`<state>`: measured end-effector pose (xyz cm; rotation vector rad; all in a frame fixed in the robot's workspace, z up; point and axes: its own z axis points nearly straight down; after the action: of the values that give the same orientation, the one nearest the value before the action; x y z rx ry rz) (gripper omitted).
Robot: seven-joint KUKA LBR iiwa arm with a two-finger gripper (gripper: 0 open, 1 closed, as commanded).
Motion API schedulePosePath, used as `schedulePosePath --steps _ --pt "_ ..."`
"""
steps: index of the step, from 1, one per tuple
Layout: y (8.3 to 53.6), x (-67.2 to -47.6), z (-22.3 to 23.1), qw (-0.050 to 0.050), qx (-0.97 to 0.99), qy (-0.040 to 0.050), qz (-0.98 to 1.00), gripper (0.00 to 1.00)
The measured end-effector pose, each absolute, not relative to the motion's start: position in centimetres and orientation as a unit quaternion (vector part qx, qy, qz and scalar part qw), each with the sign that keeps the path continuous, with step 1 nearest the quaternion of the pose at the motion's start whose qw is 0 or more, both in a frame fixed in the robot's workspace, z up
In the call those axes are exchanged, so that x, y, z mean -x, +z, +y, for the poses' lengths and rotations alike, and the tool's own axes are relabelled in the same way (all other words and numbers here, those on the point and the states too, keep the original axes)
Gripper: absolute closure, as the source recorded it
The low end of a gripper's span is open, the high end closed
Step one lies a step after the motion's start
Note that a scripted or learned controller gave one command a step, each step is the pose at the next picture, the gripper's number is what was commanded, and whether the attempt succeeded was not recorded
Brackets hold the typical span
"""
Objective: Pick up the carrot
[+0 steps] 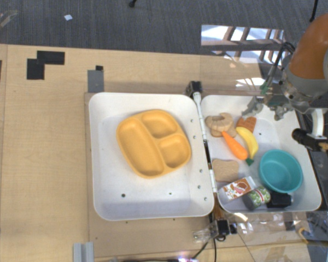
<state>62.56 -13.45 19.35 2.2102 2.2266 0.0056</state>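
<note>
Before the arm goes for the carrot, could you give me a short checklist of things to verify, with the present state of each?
1. Carrot in the right bin, in plain sight: ok.
2. Nothing lying on top of it: ok.
3. Room beside it: not ok; the banana touches one side.
4. End effector above the carrot: not ok; it is off toward the bin's far edge.
5. Fingers open: cannot tell.
6. Teal bowl apart from the carrot: ok.

Divided plate [153, 143] in left bin [104, 201]; carrot [234, 146] beside banana [247, 140] in right bin [311, 198].

A yellow divided plate [153, 142] sits in the left bin [106, 201]; a teal bowl [281, 171] and banana [248, 141] in the right.
</note>
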Motion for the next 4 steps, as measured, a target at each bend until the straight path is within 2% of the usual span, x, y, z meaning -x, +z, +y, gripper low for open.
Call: schedulePosePath --steps 1,2,3,4 --pt "9.7 -58.3 -11.4 -0.001 -0.653 0.0000 0.757 0.00" --pt "12.1 -59.2 -11.6 0.013 -0.652 0.0073 0.758 1.00" --pt "11.6 -59.0 -11.5 0.009 -0.653 0.0055 0.758 0.00" --pt "18.8 -53.8 -7.3 0.004 -0.659 0.0040 0.752 0.00"
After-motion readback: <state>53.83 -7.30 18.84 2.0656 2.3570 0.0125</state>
